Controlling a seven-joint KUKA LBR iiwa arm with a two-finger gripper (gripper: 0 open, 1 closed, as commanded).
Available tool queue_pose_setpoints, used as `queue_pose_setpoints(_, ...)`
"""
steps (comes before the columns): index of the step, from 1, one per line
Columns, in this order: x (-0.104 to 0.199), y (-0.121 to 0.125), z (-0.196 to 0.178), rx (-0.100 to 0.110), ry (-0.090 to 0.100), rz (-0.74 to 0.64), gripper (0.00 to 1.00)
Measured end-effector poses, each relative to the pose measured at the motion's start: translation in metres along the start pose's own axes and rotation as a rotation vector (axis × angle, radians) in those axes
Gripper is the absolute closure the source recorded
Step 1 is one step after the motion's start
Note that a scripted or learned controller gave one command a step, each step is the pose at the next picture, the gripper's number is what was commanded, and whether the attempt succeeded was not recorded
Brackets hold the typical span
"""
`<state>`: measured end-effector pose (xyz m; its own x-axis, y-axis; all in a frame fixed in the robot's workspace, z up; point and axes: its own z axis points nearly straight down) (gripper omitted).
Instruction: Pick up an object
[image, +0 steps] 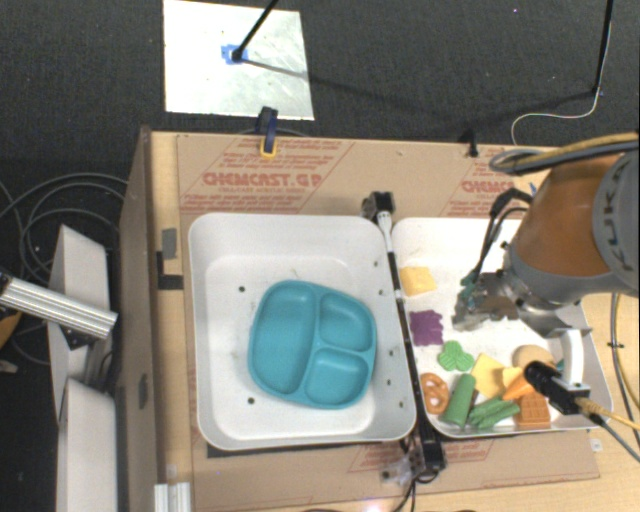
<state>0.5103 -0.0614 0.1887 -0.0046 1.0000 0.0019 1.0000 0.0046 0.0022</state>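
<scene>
The pincer (470, 305) hangs low over the right bin (440, 235), its tips too dark and blurred to tell how they stand. Just beside it lies the purple piece (427, 327), with the yellow square (417, 279) near above and the green piece (455, 356) just below. The blue divided tray (312, 343) sits well apart.

Grey arm (585, 225) reaching in from the right, orange-banded wrist bent down, end effector (478, 300) low
</scene>
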Motion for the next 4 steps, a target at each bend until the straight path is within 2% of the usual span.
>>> queue_pose_setpoints(1,0.034,-0.016,-0.014,0.002,0.000,-0.002,1.00)
queue_pose_setpoints(2,0.102,-0.023,-0.022,0.001,0.000,-0.006,1.00)
queue_pose_setpoints(3,0.049,-0.024,0.006,0.004,-0.003,0.008,1.00)
queue_pose_setpoints(4,0.061,0.089,-0.083,-0.015,-0.003,-0.004,1.00)
